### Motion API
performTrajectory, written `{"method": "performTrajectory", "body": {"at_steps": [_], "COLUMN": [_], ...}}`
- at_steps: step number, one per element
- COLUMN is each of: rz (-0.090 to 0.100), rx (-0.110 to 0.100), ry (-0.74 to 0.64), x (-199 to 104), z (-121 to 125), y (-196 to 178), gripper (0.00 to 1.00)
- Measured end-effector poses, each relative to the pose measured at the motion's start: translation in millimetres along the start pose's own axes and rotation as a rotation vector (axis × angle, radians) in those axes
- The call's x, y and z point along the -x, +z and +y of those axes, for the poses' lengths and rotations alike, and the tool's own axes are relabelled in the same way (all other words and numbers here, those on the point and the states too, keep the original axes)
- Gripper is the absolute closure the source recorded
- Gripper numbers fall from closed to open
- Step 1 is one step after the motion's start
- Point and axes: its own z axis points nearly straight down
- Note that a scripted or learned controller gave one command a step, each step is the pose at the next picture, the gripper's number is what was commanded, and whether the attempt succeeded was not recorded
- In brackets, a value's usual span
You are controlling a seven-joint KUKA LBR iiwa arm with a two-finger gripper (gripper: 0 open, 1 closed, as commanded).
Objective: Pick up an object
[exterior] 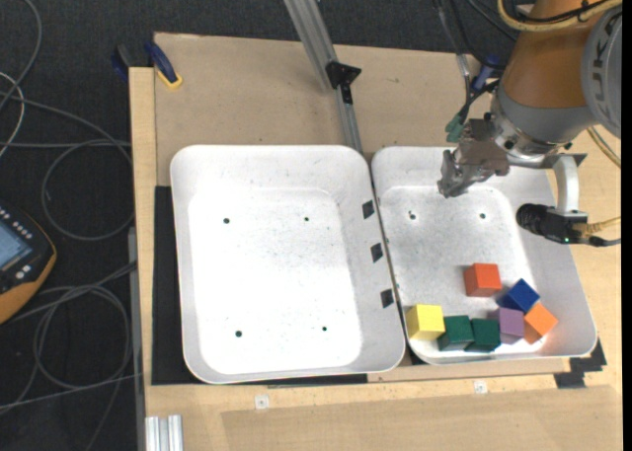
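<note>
Hanging over the far end of the right bin (553,271), the pincer (456,183) grips nothing — I cannot tell how it is set. The blocks sit well apart from it, near the front. The orange-red block (482,278) stands alone — probably light, hard and smooth, best pinched on two flat sides.

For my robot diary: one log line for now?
gripper: above right bin far end | holding: nothing seen | blocks: near end

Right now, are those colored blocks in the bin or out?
In: the colored blocks all sit clustered at the near end of the right bin, none outside it.
</note>
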Motion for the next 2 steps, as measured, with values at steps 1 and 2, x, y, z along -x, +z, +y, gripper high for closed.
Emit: {"method": "performTrajectory", "body": {"at_steps": [1, 2], "rz": [0.000, 0.000], "rx": [0.000, 0.000], "ry": [0.000, 0.000], "x": [-52, -98], "z": [-1, -16], "y": [10, 13], "gripper": [1.00, 1.00]}}
